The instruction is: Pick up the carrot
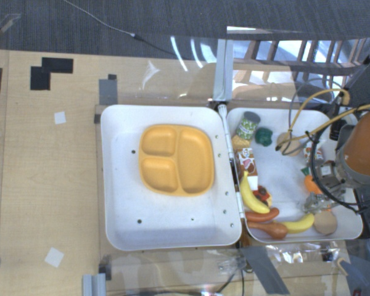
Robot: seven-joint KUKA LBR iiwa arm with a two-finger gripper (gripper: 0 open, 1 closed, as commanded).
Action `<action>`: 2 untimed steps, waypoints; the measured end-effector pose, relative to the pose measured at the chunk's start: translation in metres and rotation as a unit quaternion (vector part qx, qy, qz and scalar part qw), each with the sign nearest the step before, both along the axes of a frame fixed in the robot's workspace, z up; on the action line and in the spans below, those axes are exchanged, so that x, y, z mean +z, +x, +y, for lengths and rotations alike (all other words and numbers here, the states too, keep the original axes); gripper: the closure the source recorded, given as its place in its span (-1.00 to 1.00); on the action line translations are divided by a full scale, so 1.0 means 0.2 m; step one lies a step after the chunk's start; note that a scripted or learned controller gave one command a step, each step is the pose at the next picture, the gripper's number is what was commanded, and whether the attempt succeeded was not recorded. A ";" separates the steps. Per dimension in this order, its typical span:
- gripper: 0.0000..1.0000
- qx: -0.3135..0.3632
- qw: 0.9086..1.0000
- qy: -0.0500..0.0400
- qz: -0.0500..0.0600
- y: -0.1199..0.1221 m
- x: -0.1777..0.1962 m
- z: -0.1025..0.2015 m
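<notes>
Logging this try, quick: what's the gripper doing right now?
Gripper: low in the right bin by the carrot; open or shut cannot be told.

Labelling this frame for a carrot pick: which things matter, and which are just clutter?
Job:
small orange carrot in the right white bin
gripper, above the carrot

Clutter:
yellow compartment plate
two yellow bananas
red-brown sausages
green can
beige round thing

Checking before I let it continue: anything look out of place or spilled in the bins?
Nothing spilled. The toy food is crowded into the right bin, while the left bin carries a yellow divided plate sitting slightly askew.
</notes>
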State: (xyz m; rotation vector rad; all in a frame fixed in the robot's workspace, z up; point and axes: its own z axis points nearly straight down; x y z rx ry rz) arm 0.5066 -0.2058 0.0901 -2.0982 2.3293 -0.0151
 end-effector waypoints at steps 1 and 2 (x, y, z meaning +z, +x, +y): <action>1.00 -0.106 0.994 0.003 0.000 -0.08 0.35 0.27; 1.00 -0.088 0.996 0.002 -0.003 0.26 0.72 0.19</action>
